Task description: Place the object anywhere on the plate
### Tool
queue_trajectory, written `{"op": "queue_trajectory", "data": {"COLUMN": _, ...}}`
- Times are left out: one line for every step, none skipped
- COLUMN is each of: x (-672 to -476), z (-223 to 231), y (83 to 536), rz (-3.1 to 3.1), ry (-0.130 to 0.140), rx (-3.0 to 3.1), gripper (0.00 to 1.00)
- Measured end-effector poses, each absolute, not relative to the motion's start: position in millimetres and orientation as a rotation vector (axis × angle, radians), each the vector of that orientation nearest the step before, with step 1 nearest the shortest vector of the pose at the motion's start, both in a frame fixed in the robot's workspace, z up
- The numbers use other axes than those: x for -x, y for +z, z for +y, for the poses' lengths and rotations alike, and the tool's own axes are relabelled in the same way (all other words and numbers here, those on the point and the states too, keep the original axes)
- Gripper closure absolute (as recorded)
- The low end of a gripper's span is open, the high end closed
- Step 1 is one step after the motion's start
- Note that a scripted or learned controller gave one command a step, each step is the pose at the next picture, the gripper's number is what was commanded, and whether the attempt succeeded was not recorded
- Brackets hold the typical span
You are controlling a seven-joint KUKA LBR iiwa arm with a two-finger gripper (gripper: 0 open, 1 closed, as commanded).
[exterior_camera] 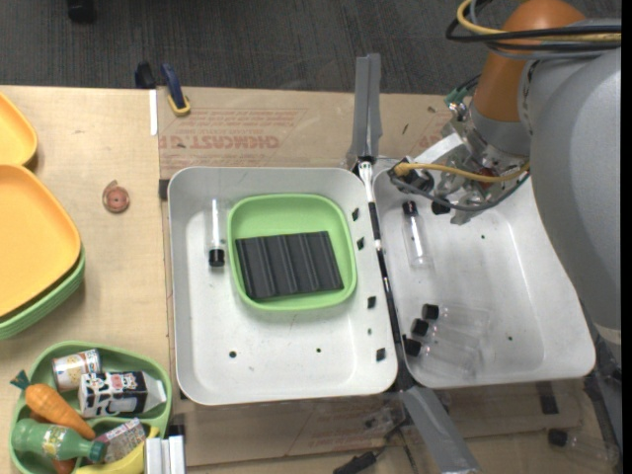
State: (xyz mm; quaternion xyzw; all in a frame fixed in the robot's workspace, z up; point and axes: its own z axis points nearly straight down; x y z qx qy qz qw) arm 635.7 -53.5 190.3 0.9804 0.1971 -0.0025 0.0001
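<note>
A green square plate point(336, 217) lies in the left bin point(286, 363), and a dark grey ribbed slab point(289, 265) lies flat on it. Left of the plate rests a clear tube with a black cap point(214, 233). My gripper point(434, 200) hangs low over the far left corner of the right bin point(523, 294), beneath the orange-banded wrist point(523, 28). Just in front of it on the bin floor is another clear tube point(417, 241). Clear vials with black caps point(439, 329) sit near that bin's front left.
Stacked yellow plates point(30, 235) lie on the bench at far left. A green bowl of toy food point(84, 403) stands at the front left. A small pink disc point(117, 197) and a blue clamp point(174, 89) lie behind the left bin.
</note>
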Motion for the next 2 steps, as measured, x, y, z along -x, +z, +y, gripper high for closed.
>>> {"op": "queue_trajectory", "data": {"x": -635.7, "z": -54, "y": 190, "rz": 0.619, "ry": -0.007, "rx": -3.080, "gripper": 0.00}}
{"op": "queue_trajectory", "data": {"x": -638.8, "z": 11, "y": 211, "rz": 0.409, "ry": -0.004, "rx": -3.115, "gripper": 0.00}}
